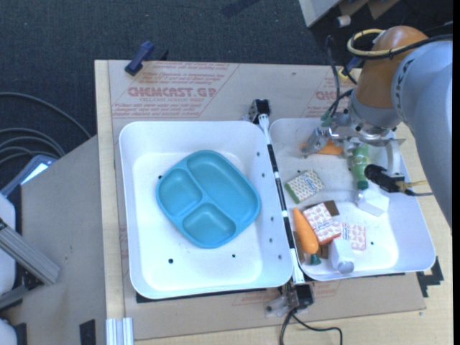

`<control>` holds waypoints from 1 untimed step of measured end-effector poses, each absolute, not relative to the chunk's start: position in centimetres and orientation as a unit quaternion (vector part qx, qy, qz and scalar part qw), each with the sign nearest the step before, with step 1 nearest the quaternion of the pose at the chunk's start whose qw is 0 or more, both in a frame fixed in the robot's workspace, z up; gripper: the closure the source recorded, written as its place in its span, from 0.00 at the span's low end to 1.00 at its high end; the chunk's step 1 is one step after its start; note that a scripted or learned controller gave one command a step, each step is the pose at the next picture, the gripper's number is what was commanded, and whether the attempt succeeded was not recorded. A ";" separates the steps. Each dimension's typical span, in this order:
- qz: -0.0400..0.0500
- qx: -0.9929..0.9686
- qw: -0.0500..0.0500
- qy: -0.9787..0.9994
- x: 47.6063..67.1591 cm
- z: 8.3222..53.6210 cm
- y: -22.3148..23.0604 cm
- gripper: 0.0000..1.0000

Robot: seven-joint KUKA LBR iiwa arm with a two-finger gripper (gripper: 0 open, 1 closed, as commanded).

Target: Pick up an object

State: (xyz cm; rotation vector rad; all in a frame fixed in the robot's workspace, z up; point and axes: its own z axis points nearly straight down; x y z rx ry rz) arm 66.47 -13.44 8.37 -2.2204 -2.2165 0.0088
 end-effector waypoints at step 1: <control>0.008 -0.708 0.007 -0.706 66.2 9.2 -13.6 1.00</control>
